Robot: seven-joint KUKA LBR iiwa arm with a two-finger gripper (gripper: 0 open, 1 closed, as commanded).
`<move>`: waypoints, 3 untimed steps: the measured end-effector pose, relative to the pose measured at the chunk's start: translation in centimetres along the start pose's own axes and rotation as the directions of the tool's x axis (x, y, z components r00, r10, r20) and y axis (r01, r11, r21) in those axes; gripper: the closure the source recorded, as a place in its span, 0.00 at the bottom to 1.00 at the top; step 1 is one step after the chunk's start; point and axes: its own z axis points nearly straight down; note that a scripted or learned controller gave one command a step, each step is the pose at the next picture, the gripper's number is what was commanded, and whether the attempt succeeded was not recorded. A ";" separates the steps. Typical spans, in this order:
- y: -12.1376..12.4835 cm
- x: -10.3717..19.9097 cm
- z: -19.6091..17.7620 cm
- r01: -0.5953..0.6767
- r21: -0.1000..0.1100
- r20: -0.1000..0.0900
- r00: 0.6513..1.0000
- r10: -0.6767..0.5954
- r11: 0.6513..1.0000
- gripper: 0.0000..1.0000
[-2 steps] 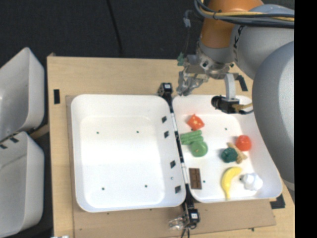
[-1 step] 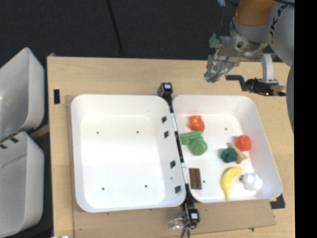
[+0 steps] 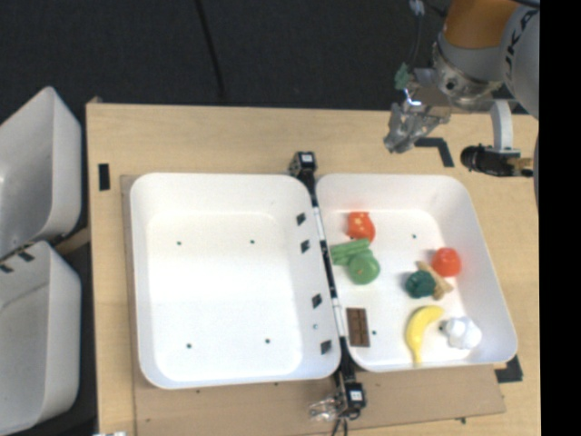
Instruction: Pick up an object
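Observation:
My gripper (image 3: 407, 134) hangs high above the bench, behind the back rim of the right bin (image 3: 472, 207), with nothing visible between its fingers. In that bin lie an orange-red toy (image 3: 360, 224), a green toy (image 3: 357, 261), a red ball-like piece (image 3: 446, 262), a dark green piece (image 3: 419, 283) against a tan bit, a yellow banana (image 3: 420, 330), a white object (image 3: 463, 333) and a brown block (image 3: 357, 326).
The left bin (image 3: 145, 243) stands beside the right one, joined by a clipped divider (image 3: 319, 262). White boxes (image 3: 32, 171) sit off the bench's left edge. A black fitting (image 3: 302, 163) sits at the bins' back junction.

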 end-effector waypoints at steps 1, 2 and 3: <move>0.0 4.7 -22.5 0.008 -0.017 -0.001 1.000 -0.008 1.000 1.00; -7.5 -1.6 -21.4 -0.004 0.005 -0.001 1.000 0.004 1.000 1.00; 0.2 -9.7 -21.1 -0.004 0.001 0.002 1.000 0.004 1.000 1.00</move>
